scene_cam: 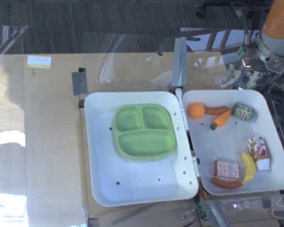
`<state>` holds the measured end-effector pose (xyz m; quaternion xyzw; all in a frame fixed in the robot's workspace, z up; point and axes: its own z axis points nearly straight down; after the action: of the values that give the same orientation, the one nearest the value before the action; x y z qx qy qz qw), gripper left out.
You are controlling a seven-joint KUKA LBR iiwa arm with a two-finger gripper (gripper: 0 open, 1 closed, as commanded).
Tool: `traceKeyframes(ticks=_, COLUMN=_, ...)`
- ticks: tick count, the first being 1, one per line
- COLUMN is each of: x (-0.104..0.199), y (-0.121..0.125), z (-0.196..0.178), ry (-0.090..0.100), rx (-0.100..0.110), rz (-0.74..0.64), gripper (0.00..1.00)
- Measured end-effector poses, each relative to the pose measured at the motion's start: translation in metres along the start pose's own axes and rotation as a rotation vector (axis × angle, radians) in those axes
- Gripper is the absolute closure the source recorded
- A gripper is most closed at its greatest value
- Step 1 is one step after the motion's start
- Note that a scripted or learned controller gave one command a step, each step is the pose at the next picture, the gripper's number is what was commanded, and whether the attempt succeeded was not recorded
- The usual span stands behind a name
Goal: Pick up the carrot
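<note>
Carrot [222,119]: right bin [277,174], near far edge, between orange [196,110] and can [243,112]. Long axis slanted, green tip toward near-left. My gripper [246,74] (finger state: cannot tell) beyond far-right corner; carrot lies near-left of it.

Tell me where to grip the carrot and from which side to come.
Grip the carrot across its thick orange middle, coming straight down from above. It lies flat and slanted, green tip low-left. The sausage crowds its upper side and the green can its right end, so place the fingers carefully.
</note>
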<state>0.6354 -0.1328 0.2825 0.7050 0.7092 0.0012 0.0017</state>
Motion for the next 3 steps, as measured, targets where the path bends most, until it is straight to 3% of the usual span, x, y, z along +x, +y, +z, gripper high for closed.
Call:
traceKeyframes(ticks=1, x=0.006, y=0.034, z=0.121, ry=0.0, rx=-0.001, rz=-0.173, gripper=0.0)
traceKeyframes(ticks=2, x=-0.017, y=0.016, z=0.188, ry=-0.004, rx=-0.011, rz=-0.242, gripper=0.0)
traceKeyframes(ticks=3, x=-0.056, y=-0.013, z=0.196, ry=-0.001, rx=-0.003, rz=-0.227, gripper=0.0)
